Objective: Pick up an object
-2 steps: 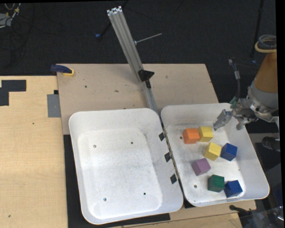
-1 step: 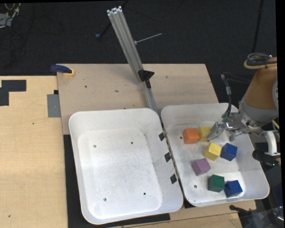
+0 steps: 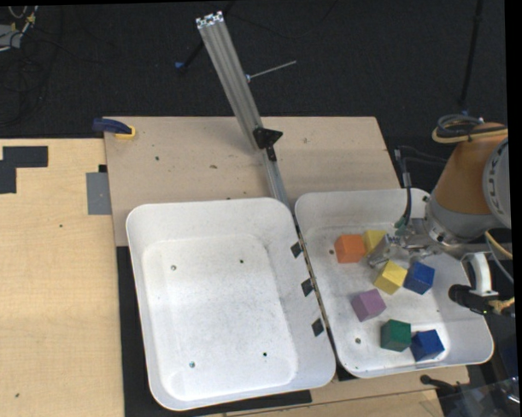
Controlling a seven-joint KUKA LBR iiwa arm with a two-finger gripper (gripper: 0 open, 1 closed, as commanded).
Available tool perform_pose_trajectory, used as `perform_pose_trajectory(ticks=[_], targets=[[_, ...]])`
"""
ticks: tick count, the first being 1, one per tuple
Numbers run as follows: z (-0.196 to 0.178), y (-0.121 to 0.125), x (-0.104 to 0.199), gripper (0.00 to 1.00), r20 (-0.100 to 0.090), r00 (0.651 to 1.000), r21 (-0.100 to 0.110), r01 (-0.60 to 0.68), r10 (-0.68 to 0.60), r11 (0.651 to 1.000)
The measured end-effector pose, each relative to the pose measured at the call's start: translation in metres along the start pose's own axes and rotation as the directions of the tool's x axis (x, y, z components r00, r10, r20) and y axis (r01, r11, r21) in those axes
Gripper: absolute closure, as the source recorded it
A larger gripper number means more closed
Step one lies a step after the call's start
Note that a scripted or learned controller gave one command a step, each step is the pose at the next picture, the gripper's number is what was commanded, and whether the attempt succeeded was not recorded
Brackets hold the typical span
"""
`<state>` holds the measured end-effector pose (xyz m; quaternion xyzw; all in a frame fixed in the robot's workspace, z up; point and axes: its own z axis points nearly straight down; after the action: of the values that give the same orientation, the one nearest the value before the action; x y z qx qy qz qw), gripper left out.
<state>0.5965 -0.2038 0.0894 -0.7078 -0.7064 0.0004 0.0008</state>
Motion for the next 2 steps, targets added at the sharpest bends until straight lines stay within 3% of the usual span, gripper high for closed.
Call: perform_pose_trajectory(ticks=[1, 2], targets=[[-0.011, 0.0, -0.001, 1.0, 0.0, 1.0, 0.0, -0.005, 0.005, 1.0], [-0.068, -0.001, 0.008, 1.0, 0.001, 1.0, -0.005, 0.003, -0.003, 1.0]])
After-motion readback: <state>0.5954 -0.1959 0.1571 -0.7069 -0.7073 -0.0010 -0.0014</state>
